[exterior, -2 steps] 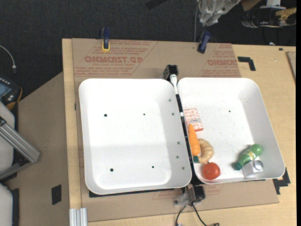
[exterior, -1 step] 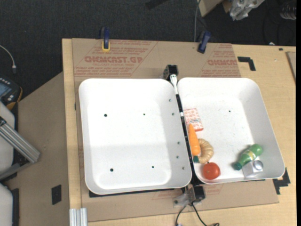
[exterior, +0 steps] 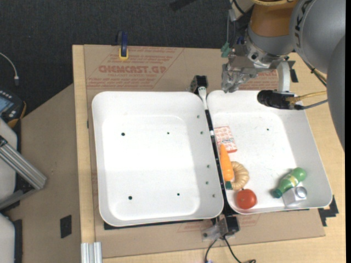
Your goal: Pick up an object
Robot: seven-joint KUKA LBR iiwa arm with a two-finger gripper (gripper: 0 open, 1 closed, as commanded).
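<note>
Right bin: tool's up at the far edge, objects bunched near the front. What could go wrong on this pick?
1. The carrot, croissant and tomato touch along the divider wall, so a grasp there may catch two or hit the wall.
2. The bottle and the metal piece sit against the front corner, with little finger room.
3. The tool hangs far from all of them.

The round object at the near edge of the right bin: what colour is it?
Red, seen in the camera view.
</note>
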